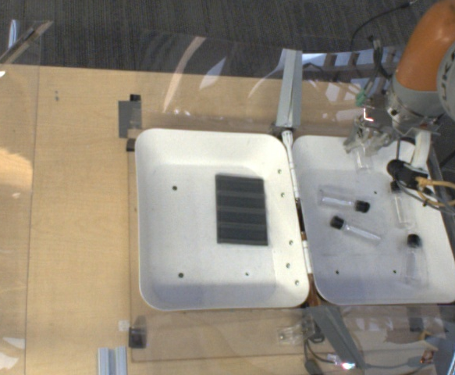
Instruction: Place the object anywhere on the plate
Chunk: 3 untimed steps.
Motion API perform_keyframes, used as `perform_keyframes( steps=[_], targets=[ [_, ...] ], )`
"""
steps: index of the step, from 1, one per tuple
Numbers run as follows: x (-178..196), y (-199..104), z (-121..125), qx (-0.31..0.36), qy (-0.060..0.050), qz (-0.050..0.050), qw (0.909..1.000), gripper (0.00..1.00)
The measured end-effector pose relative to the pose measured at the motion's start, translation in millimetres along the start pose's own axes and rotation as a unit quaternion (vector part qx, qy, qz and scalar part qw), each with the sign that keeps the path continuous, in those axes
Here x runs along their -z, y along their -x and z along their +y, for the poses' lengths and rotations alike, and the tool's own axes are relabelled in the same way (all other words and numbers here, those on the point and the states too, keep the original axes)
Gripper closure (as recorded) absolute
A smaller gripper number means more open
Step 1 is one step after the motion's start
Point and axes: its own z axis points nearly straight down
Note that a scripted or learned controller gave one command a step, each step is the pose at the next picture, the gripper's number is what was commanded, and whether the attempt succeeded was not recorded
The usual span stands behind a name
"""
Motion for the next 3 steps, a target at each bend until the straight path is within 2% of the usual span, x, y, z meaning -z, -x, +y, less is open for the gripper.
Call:
perform_keyframes(
  steps=[1, 2, 3],
  targets=[
    [27.0, -60.7, -48.8, 0.364, 0.001, 0.001, 0.9315, 1.00],
    [-0.2, -130.3, -26.7, 0.267, 0.000, 0.001, 0.9638, 1.00],
    [-0.4, -163.3, -83.9, 0.131, -0.002, 0.002, 0.9914, 1.00]
  ],
)
